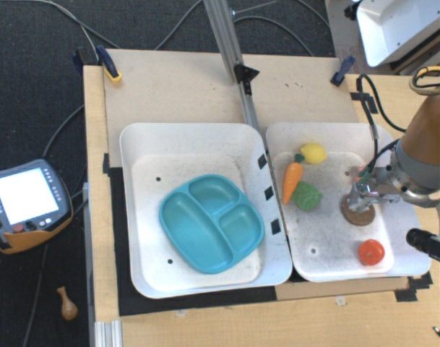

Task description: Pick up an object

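Note:
The right bin (328, 262) holds a yellow lemon (312, 153), an orange carrot (292, 181), a green leafy piece (307, 196), a red tomato (371, 251) and a brown round piece (358, 213). My gripper (364, 196) reaches in from the right and points down right over the brown round piece, partly covering it. I cannot tell whether it touches that piece. The tomato lies just below the gripper, and the green piece lies to its left.
The left bin (140, 194) carries a blue divided plate (212, 223). A slanted metal post (230, 42) stands at the back between the bins. Cables (371, 121) hang near the arm's wrist. A teach pendant (24, 201) lies off the bench to the left.

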